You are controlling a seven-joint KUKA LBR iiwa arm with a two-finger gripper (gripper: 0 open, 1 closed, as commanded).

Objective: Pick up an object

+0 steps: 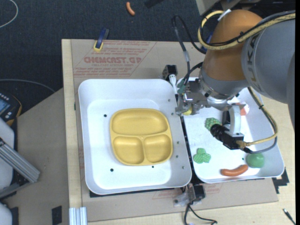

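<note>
My gripper [186, 100] hangs low over the far left corner of the right bin [209, 141], close to the wall between the two bins. A small yellow object [188, 111] shows just beneath it, partly hidden by the gripper body. In the same bin lie a knobbly green piece [212, 123], a second green leafy piece [202, 156], an orange sausage-shaped toy [234, 171] and a green ball [256, 160]. I cannot see anything held in the gripper.
The left bin [93, 125] holds a yellow divided plate [140, 136]. The arm's grey and orange body [234, 46] covers the far part of the right bin. A black cable clip [226, 137] hangs over the bin's middle. A reddish item [243, 109] peeks out by the arm.
</note>
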